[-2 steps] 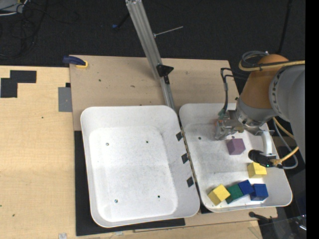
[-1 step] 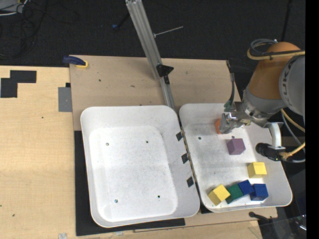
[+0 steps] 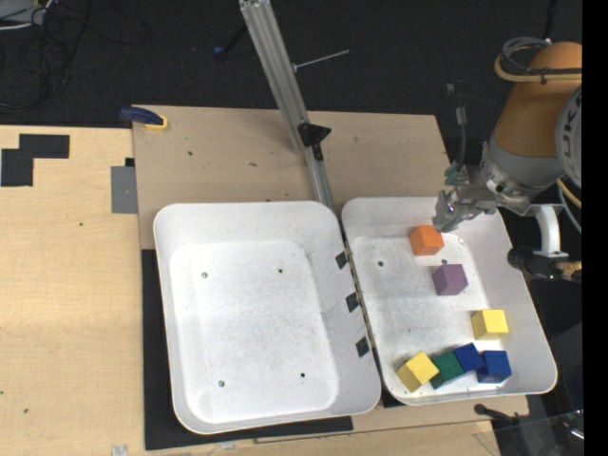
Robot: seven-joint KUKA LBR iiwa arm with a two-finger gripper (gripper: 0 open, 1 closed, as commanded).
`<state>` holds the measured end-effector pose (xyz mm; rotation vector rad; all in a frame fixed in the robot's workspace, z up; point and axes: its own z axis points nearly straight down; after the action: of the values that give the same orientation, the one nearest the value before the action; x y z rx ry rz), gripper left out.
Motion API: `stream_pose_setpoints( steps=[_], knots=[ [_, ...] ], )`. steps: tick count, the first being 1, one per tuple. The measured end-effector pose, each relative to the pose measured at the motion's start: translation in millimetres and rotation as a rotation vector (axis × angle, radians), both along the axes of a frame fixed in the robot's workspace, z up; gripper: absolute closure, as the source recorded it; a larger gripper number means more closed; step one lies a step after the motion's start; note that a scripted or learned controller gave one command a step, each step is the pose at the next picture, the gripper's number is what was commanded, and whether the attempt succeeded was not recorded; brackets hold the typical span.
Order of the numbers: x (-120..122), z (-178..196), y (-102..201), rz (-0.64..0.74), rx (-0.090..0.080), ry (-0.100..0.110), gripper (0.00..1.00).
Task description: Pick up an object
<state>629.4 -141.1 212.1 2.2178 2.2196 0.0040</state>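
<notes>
While the end effector (image 3: pixel 454 207) hangs over the right bin's (image 3: pixel 518 255) far edge, grip state unclear, the orange cube (image 3: pixel 427 240) lies just near-left of it.

The arm (image 3: pixel 532 112) runs off at three o'clock, so its upper links go unseen. The gripper (image 3: pixel 450 213) is small and dark against the right bin (image 3: pixel 394 297); its fingers blur together, and I cannot tell whether it touches the orange cube (image 3: pixel 427 240) just at five o'clock of it. At the bin's six o'clock corner the green block (image 3: pixel 446 368) is half covered by the yellow block (image 3: pixel 416 371) and blue blocks (image 3: pixel 480 361). The metal rail (image 3: pixel 285 88) is cut off at twelve o'clock.
</notes>
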Motion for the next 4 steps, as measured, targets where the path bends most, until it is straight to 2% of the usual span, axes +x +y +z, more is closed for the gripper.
stream_pose_setpoints(
  steps=[1,3,4],
  knots=[
    [1,53,-1,0.0,0.0,0.0,1.0],
    [-28,22,93,0.002,0.004,0.01,1.0],
    [-58,22,139,0.003,0.003,0.011,1.0]
  ],
)
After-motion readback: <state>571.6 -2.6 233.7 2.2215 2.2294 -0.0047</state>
